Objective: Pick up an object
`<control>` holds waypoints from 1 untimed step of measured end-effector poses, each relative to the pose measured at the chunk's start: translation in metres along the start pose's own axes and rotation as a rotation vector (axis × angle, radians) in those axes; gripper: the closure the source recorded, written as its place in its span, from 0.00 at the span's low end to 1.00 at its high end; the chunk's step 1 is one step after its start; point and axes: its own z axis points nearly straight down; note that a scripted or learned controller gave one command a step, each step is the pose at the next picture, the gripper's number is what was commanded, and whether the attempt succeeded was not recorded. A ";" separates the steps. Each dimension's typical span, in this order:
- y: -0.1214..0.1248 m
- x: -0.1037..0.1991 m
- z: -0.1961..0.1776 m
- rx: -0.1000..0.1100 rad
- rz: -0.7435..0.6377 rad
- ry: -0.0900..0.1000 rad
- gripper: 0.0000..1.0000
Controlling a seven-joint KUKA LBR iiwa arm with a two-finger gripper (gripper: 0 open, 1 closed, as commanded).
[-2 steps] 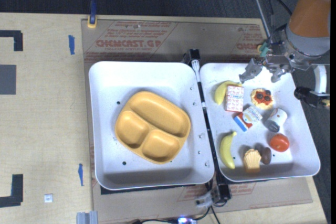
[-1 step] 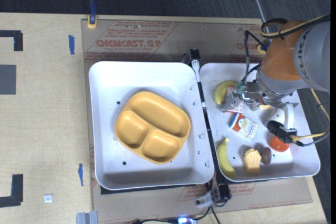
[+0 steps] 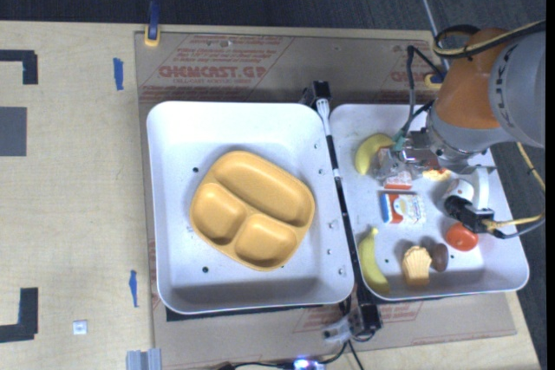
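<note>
Yellow takes up most of the left bin (image 3: 173,143): one moulded tray (image 3: 251,210) with three rounded lobes lies alone near the middle. Bare white floor runs around it on every side, broadest along the far edge and towards the near left corner.

Two bins sit side by side on a printed cardboard sheet (image 3: 225,65), their inner edges almost touching.

The right bin (image 3: 503,271) holds six things. Two are yellow banana pieces: the upper banana (image 3: 371,153) near the far left corner, and the lower banana (image 3: 371,260) against the left wall by the near left corner. One white carton (image 3: 401,206) with red and blue print lies between them, towards the middle. One ridged yellow piece (image 3: 416,264) and one brown piece (image 3: 438,256) touch each other near the near edge. One red round piece (image 3: 462,237) sits just beside them, towards the right wall.

A narrow free strip follows the near edge, and the near right corner is open.

The gripper (image 3: 406,159) is low over the bin's far half, just beside the upper banana and above the carton's far end. Whether the claw is wide or narrow cannot be told, and nothing is seen held in it.
</note>
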 end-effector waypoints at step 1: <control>-0.056 0.078 -0.089 0.008 -0.002 0.003 1.00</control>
